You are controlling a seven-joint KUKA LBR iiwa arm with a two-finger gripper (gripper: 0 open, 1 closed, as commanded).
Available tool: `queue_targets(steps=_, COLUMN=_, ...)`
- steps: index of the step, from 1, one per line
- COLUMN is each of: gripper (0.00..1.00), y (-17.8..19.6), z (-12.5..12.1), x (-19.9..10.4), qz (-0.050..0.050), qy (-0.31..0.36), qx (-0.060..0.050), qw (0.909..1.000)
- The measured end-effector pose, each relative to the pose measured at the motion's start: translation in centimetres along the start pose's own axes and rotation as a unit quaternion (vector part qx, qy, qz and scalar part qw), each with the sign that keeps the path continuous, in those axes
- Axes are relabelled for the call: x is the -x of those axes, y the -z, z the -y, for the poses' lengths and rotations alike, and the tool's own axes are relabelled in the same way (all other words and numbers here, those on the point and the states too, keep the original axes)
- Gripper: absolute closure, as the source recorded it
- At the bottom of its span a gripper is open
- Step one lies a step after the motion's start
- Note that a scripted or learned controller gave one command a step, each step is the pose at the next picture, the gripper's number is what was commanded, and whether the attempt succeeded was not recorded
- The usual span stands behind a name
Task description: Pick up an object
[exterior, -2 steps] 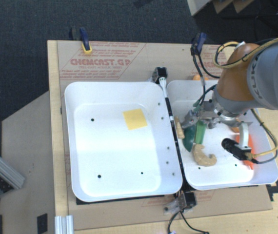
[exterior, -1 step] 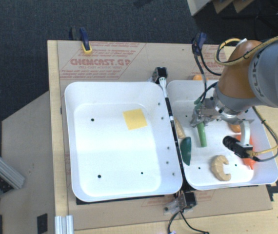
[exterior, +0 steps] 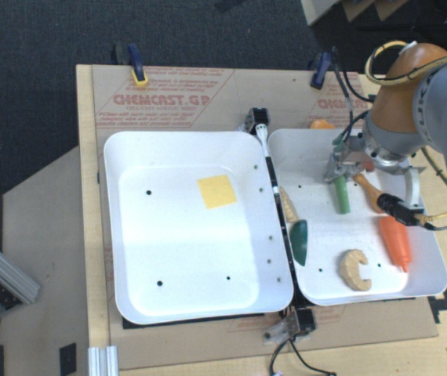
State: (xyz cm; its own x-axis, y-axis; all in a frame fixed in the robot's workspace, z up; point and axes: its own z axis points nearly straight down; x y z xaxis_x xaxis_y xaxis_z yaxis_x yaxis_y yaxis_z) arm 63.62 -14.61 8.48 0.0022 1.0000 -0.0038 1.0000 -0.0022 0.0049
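Note:
My gripper (exterior: 341, 168) hangs low over the far middle of the right bin (exterior: 435, 276), just at the upper end of a green stick (exterior: 340, 197) that lies on the bin floor. Whether it touches the stick is unclear. Close to its right lies an orange-handled tool (exterior: 369, 187). An orange carrot (exterior: 397, 244) rests near the bin's right wall. A tan curved piece (exterior: 354, 269) sits at the front, and a dark green leaf-shaped piece (exterior: 298, 240) lies by the left wall. The left bin (exterior: 121, 233) holds a flat yellow square (exterior: 216, 191).
A pale tan piece (exterior: 287, 207) lies along the divide between the two bins. A small orange thing (exterior: 321, 124) sits just behind the right bin's far rim. Cables run from the arm (exterior: 408, 92) over the right bin's right side.

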Motion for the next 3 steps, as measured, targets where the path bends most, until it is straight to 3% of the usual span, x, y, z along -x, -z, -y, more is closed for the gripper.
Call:
queue_targets(steps=1, gripper=1.0, y=8.8, z=-3.4, x=-4.0, qz=-0.001, qy=0.004, qx=0.003, qw=1.0)
queue_targets(steps=2, gripper=1.0, y=11.3, z=-3.2, x=-3.4, qz=-0.001, qy=0.002, qx=0.001, qw=1.0)
queue_targets(steps=3, gripper=1.0, y=13.8, z=-2.6, x=0.6, qz=0.0, qy=0.0, qx=0.0, qw=1.0)
